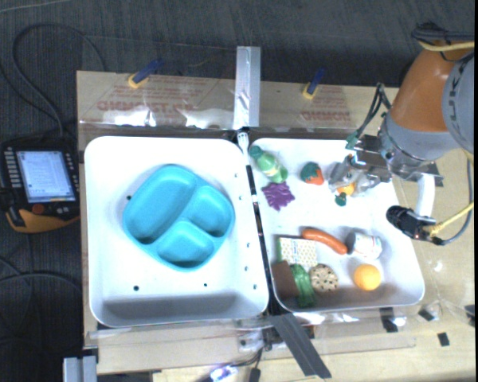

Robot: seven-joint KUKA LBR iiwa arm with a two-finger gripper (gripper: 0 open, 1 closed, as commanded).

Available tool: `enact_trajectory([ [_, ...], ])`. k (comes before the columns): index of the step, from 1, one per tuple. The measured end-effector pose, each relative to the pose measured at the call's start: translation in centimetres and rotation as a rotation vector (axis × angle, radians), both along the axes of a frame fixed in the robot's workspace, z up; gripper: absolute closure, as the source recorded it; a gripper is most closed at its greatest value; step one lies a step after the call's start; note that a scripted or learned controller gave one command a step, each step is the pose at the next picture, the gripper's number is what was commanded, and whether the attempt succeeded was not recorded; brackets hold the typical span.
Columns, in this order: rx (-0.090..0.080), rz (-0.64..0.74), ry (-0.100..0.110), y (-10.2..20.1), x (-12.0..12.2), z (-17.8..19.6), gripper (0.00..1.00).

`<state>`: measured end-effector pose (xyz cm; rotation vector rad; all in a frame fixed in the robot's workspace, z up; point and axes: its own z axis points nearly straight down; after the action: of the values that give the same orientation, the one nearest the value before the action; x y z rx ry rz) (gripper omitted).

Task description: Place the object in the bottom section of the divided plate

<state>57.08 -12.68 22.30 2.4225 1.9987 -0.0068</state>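
The pincer (346, 183) hangs low in the right bin (398, 249) among crowded toys — a small yellow-green piece seems caught between its fingers, and may slip before reaching the blue divided plate (179, 216).

Divided plate (179, 215) in left bin (111, 293), toy foods in right bin (410, 281)

Bench (167, 94) bears 2 white bins (111, 293) side by side.

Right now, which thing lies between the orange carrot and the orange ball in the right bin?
In the camera view, a small white object lies between the carrot and the ball.
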Motion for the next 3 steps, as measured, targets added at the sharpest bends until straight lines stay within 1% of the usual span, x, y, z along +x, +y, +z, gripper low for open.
enact_trajectory([
  [1,0.003,0.056,0.002,7.9,2.3,-1.9,1.0],
  [2,0.003,0.204,0.001,15.2,1.3,-1.9,1.0],
  [3,0.004,0.425,0.002,23.0,-0.5,-4.1,1.0],
])
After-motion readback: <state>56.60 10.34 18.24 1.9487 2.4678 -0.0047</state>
